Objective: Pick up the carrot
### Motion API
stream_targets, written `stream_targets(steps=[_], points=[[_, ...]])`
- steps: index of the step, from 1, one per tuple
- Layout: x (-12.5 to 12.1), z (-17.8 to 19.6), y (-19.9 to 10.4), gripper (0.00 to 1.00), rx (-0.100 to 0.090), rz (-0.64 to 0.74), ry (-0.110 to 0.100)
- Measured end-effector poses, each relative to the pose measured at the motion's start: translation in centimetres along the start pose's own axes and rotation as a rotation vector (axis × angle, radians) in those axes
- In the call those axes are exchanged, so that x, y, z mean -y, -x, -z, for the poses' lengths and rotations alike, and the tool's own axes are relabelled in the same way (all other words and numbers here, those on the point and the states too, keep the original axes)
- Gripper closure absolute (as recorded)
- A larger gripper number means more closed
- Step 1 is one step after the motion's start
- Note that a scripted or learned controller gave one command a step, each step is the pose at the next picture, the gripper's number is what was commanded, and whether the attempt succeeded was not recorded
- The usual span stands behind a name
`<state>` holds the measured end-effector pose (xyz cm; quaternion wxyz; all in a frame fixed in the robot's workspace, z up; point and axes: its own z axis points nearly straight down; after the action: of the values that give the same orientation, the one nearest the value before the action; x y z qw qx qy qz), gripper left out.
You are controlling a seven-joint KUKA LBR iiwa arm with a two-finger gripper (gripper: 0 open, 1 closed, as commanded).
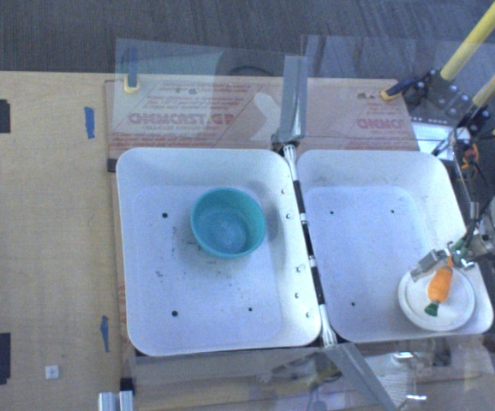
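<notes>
Your small orange carrot [440,286] with green tip lies on the round white plate [414,302] at the lower right of the frame, in the right white bin [359,187]. The jaws of the gripper [453,257] sit at its upper end; you cannot tell their opening. Centre over the carrot's middle before closing. The left white bin [145,229] holds a teal bowl [227,222].

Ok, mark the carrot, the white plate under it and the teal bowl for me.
carrot [440,284], camera view, middle of its orange body
white plate [416,308], camera view, bare left rim
teal bowl [227,222], camera view, inside bottom
</notes>
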<state>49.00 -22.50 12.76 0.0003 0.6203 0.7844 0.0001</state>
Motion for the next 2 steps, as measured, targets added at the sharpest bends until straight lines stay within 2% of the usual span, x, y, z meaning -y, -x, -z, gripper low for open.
stream_targets(steps=[1, 2], points=[[0.4, -4.0, -1.6, 0.00, 0.005, 0.052, 0.008], [0.3, -2.9, -1.5, 1.00, 0.005, 0.048, 0.012]])
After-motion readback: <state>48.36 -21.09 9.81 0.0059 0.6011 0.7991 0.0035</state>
